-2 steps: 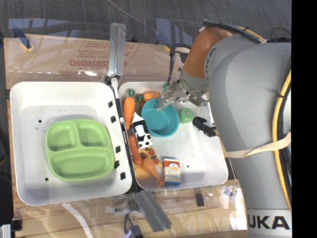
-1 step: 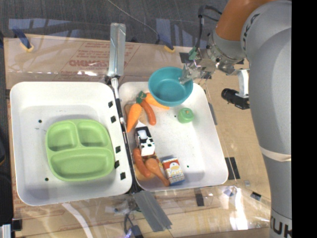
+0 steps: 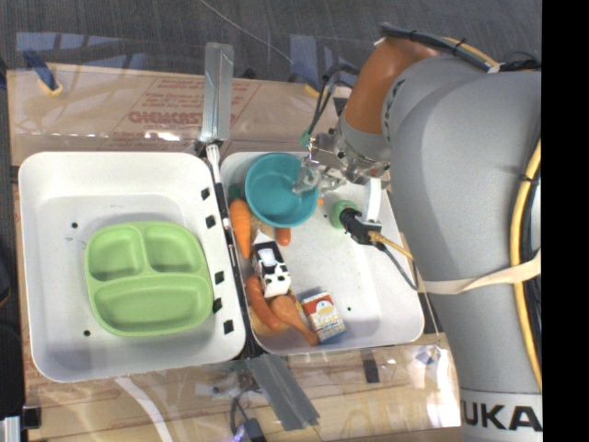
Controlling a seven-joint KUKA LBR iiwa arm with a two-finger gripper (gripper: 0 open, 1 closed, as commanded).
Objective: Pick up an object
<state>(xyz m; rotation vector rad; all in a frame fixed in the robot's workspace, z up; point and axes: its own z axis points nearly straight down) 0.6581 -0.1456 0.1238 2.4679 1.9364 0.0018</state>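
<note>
My gripper (image 3: 306, 180) hangs at the right rim of a teal bowl (image 3: 276, 196) in the far part of the right bin (image 3: 391, 293). The grey arm with its orange band (image 3: 377, 81) reaches in from the right and hides that bin's right side. A carrot (image 3: 240, 230) lies along the bin's left wall. Below it stands a black and white cow toy (image 3: 272, 274). More carrots (image 3: 276, 313) and a small red and white box (image 3: 323, 315) lie near the front wall. A small green object (image 3: 347, 214) sits just right of the bowl.
The left bin (image 3: 37, 247) holds a green divided plate (image 3: 147, 279). A metal divider (image 3: 217, 99) runs between the bins. A black cable (image 3: 391, 247) trails from the wrist over the right bin. Brown card covers the bench behind.
</note>
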